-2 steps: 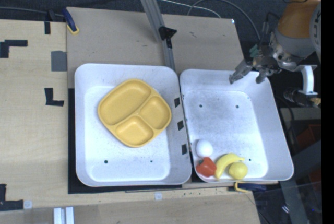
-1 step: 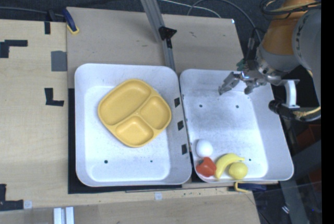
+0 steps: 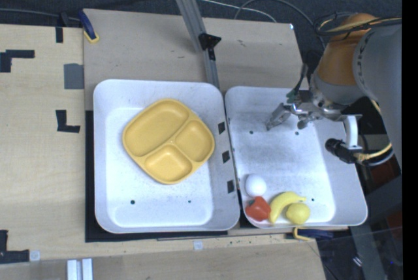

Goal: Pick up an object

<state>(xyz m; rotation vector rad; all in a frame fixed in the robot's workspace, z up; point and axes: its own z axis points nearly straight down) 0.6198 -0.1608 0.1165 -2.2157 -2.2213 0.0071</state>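
The gripper (image 3: 282, 117), fingers spread and grasping nothing, hovers at 12 o'clock in the right bin (image 3: 339, 197). The banana (image 3: 282, 203) lies at 6 o'clock. I judge approach; next, travel toward it and descend.

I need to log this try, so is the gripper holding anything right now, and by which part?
Nothing is held. The gripper hangs open over the right bin, far from the white egg, banana and other fruit.
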